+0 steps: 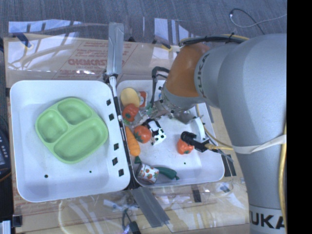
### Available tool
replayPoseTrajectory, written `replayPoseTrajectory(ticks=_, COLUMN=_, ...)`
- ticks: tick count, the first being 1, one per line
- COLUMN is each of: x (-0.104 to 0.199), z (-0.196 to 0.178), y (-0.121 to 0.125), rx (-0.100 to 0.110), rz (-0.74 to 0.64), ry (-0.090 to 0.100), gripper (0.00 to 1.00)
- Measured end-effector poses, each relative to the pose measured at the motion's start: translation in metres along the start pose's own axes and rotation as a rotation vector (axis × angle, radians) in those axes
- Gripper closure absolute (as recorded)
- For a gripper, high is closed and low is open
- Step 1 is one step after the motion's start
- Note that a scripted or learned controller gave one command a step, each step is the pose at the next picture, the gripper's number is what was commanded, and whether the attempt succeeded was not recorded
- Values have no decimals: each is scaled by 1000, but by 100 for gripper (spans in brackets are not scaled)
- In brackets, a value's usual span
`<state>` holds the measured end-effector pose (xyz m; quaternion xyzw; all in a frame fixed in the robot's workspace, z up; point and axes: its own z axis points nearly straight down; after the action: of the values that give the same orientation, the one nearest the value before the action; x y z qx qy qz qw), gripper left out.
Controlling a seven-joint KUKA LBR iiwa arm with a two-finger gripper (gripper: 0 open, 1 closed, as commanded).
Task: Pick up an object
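The right bin [212, 162] holds several toy foods. A yellow piece [128, 96] lies at its far left, with a red tomato [129, 112] just below it. An orange carrot [132, 141] lies along the left wall. A second red tomato [143, 134] touches a black-and-white toy [156, 132]. An orange-red pepper [185, 146] sits near the right wall. My gripper [149, 112] hangs low over the bin's upper left, between the first tomato and the black-and-white toy. The wrist hides what is directly under it.
A green divided plate [72, 129] lies in the left bin [29, 179]. A green piece [168, 172] and a small patterned cup [146, 172] sit at the right bin's near edge. A black divider [116, 126] separates the bins. The arm covers the right bin's far right.
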<state>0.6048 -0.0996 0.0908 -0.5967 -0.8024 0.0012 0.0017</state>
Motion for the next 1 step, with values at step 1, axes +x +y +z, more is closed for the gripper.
replayPoseTrajectory(ticks=1, x=-19, z=-60, y=-82, rx=-1, rz=-140, ry=0, gripper=0)
